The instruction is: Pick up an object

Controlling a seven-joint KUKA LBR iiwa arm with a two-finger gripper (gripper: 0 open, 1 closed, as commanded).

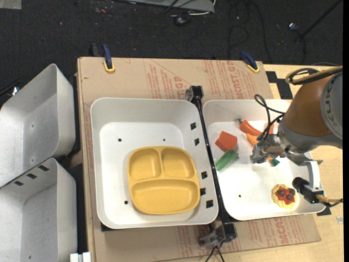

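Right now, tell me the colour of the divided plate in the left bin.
Yellow. The divided plate shows clearly in the camera view.

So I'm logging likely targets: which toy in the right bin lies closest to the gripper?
The orange carrot-like piece, just up-left of the gripper. The red block, green piece and small pizza-like toy lie farther off.

Two shallow white bins are sitting side by side on the bench, the left bin (pixel 103 146) carrying a yellow divided tray (pixel 162 180) toward its six o'clock side. In the right bin (pixel 229 201), a red block (pixel 226 141) is lying just at twelve o'clock of a green piece (pixel 226 160), an orange carrot (pixel 251 128) is lying toward one o'clock, and a small pizza toy (pixel 285 196) is resting near five o'clock. The gripper (pixel 263 154) is hanging low over the right bin's middle, the grey arm (pixel 311 119) reaching in from three o'clock
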